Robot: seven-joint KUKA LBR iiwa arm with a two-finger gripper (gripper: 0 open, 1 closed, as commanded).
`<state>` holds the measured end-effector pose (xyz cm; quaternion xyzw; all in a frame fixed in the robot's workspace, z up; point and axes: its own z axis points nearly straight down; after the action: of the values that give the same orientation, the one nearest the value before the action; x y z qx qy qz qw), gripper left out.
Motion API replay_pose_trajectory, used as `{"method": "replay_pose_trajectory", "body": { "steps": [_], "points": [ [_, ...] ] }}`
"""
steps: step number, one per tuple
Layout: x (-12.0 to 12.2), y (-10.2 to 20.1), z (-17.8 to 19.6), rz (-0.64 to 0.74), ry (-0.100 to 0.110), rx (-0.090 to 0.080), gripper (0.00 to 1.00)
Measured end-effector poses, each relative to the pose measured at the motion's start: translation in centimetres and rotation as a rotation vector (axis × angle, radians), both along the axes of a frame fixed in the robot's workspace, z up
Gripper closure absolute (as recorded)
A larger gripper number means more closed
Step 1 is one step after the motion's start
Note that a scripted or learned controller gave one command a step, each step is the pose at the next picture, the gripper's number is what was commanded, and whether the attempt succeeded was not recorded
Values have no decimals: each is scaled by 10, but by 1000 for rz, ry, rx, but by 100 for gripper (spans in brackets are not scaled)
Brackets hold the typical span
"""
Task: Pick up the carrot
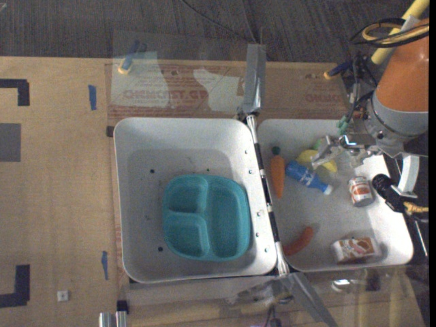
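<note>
The carrot (277, 174) is orange with a small green top. It lies lengthwise in the right bin (320, 213), close against the bin's left wall. My gripper (335, 148) hangs over the back of the right bin, to the right of the carrot and apart from it. It sits just above a yellow item (310, 157) and a blue bottle (308, 177). The grey arm with its orange band (403, 73) comes in from the upper right.
The right bin also holds a small can (360, 191), a reddish sausage (298, 240) and a small carton (354, 249). A teal divided plate (206, 216) lies in the left bin (136, 182). Cables hang near the arm.
</note>
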<state>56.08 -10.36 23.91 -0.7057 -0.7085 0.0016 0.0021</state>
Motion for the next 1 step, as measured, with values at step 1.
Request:
{"method": "replay_pose_trajectory", "body": {
  "steps": [1],
  "points": [
    [28,-30,-5,-14,-5,-1,0]
  ]
}}
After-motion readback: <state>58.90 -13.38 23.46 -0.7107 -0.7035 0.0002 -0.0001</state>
